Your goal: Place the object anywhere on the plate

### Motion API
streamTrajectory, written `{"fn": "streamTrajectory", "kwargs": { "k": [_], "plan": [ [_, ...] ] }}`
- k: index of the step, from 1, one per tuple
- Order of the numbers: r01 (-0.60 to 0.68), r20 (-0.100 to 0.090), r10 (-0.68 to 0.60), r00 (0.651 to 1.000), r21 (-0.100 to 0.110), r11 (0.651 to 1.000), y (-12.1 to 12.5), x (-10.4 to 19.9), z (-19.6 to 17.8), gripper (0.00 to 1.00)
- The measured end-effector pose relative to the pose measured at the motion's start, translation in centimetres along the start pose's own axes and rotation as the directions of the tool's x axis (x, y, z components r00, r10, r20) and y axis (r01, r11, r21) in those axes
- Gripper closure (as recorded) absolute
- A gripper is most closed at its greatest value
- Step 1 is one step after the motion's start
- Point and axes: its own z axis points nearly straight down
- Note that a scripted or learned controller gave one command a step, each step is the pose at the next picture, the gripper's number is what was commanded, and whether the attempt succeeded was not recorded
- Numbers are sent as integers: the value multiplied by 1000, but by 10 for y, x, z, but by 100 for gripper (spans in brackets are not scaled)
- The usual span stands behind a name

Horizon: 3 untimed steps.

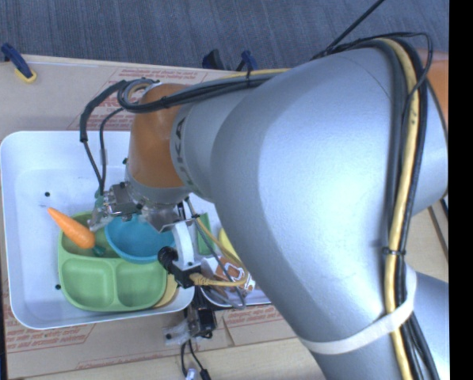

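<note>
A green divided plate lies in the front part of the left white bin. An orange carrot rests tilted across the plate's far left rim. A blue bowl sits at the plate's far right corner, partly under the arm's wrist. The gripper hangs just above the plate's far edge, between the carrot and the bowl; the wrist and cables cover most of it.
The big grey arm with its orange band covers the right bin and the right half of the view. Yellow-green items peek out beside the plate's right side. Bare bin floor lies behind the plate.
</note>
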Motion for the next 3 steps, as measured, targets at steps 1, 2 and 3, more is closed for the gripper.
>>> {"fn": "streamTrajectory", "kwargs": {
  "k": [1, 2, 3],
  "plan": [
    [0, 0, 0, 1000, 0, 1000, 0, 0, 0, 0],
    [0, 0, 0, 1000, 0, 1000, 0, 0, 0, 0],
    [0, 0, 0, 1000, 0, 1000, 0, 0, 0, 0]
  ]
}}
